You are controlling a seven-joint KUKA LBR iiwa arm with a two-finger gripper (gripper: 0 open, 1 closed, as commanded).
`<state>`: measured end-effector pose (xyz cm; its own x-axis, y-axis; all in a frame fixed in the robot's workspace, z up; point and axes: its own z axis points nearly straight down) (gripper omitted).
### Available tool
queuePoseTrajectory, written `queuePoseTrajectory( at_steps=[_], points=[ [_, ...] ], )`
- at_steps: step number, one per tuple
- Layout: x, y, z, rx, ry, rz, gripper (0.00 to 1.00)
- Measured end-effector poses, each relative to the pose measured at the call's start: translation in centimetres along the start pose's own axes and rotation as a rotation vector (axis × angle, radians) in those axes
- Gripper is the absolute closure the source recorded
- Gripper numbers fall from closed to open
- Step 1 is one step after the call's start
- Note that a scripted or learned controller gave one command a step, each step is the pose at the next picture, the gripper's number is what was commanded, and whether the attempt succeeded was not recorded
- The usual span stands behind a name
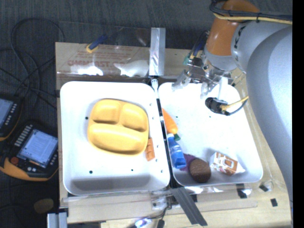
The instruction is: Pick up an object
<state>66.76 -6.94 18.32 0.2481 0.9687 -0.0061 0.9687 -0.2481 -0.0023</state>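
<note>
At the far left, beside the surface (66, 51), lies a handheld controller (33, 148) with a lit screen, well apart from the left bin (71, 175). That bin holds a yellow divided tray (118, 126), upside down near the bin's middle. An orange packet (149, 149) leans against the bin's right wall, just beside the tray. Behind the left bin, clear plastic wrap (114, 56) is spread on the surface. Right of the left bin sits the right bin (247, 160), touching it. Along its left wall lie an orange marker (169, 121) and a blue bottle (177, 154). A brown ball (200, 169) and a white-and-orange carton (224, 163) rest at its near edge. The tool (202, 82) hangs over the right bin's far edge, apart from all these things; I cannot tell whether it is open or closed.
</note>
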Motion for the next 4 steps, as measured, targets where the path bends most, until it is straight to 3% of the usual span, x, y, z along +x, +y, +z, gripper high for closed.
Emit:
queuePoseTrajectory(
  at_steps=[1, 2, 3, 4],
  points=[
    [1.3, -1.0, 0.1, 0.004, 0.006, 0.145, 0.0],
    [2.3, -3.1, 0.0, 0.001, 0.004, -0.035, 0.0],
    [2.7, -0.7, 0.0, -0.001, 0.002, -0.087, 0.0],
    [0.6, -3.3, 0.0, -0.001, 0.003, -0.259, 0.0]
  ],
)
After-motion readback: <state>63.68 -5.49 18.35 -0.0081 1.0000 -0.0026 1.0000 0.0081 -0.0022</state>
